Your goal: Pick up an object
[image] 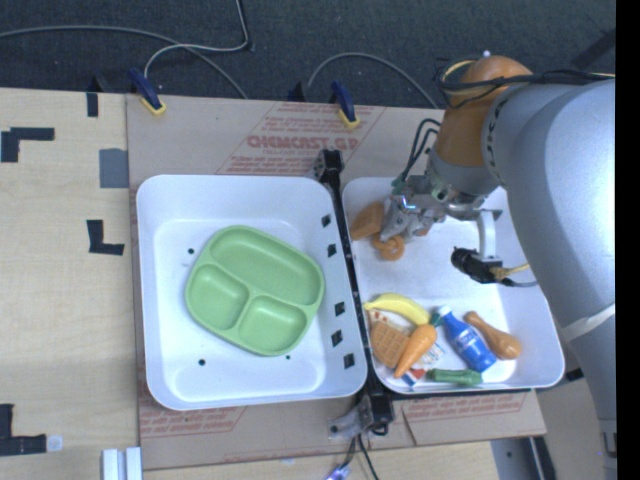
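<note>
Gripper (405, 220) down in the far left part of the right-hand bin (535, 320), at the end of the grey arm (560, 188) with its orange band (470, 118). Open or closed: cannot tell from this angle, nor whether anything is held. Right beside it, a small orange round piece (390, 247) and a tan-brown piece (366, 218) on the bin floor, close to the wall between the bins.

Nearest the camera, a cluster of toy food along that bin's near wall: green pod (456, 376), carrot (416, 348) leaning across a ridged orange piece (386, 340), blue bottle (465, 340), brown drumstick (493, 337). Just beyond, a yellow banana (398, 308) touching the ridged piece. All well apart from the gripper.

In the left-hand bin (160, 298), a light green divided plate (255, 290), flat and turned at an angle, about midway.

Under both bins, a cardboard sheet (280, 143) with red print, pinned at the far edge by two blue clamps (147, 90). Farther still, thin cables (240, 13) over dark carpet.
</note>
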{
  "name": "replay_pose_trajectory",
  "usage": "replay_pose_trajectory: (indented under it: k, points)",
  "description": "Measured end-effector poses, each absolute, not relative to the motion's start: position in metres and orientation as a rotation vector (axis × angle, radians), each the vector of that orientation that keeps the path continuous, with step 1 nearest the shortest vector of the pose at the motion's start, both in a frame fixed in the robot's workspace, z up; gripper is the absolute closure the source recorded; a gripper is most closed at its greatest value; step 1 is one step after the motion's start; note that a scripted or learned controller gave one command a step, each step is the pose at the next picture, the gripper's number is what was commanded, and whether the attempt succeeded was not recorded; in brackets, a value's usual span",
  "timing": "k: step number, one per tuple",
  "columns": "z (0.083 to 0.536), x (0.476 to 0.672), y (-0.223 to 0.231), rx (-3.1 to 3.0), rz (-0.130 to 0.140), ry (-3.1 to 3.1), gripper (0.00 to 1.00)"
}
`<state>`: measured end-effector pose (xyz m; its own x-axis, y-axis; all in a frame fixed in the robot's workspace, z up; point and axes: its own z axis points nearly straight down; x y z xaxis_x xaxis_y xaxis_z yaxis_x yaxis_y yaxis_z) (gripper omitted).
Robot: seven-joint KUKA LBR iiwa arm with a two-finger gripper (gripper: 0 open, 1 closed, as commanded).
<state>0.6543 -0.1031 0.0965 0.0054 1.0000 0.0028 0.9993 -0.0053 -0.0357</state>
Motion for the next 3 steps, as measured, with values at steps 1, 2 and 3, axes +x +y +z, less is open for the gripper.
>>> replay_pose_trajectory:
  k: [1, 2, 3]
  points:
    - [0.185, 0.620, -0.044, -2.219, -0.001, -2.224, 1.00]
    - [0.184, 0.619, -0.045, -2.218, 0.002, -2.223, 0.00]
    - [0.184, 0.653, -0.065, -2.220, 0.002, -2.222, 0.00]
